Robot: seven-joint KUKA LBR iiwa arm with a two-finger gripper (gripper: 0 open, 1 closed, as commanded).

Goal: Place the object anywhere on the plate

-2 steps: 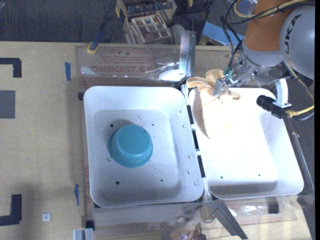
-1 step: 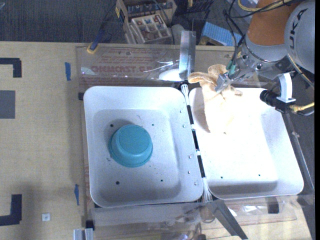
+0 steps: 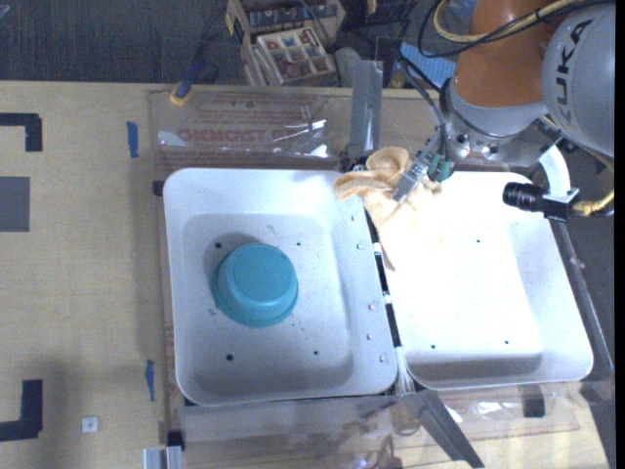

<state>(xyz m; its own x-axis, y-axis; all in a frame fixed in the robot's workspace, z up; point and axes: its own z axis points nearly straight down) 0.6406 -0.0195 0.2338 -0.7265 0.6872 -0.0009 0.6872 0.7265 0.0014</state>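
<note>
Hand (image 3: pixel 418 176) pinching soft tan cloth (image 3: pixel 379 179) at top edge between white bins. Carry it high, left, over round blue plate (image 3: pixel 256 283). Let go slowly, cloth flops.

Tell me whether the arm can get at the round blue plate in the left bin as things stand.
Probably yes. The round blue plate lies alone in the left white bin, nothing above it. The gripper is at the bins' far edge, by a crumpled yellow cloth.

Readable markings
The grey arm (image 3: pixel 586 57) bears the letters "UKA" on its side, cut off at the edge; other printed matter is too blurred.
</note>
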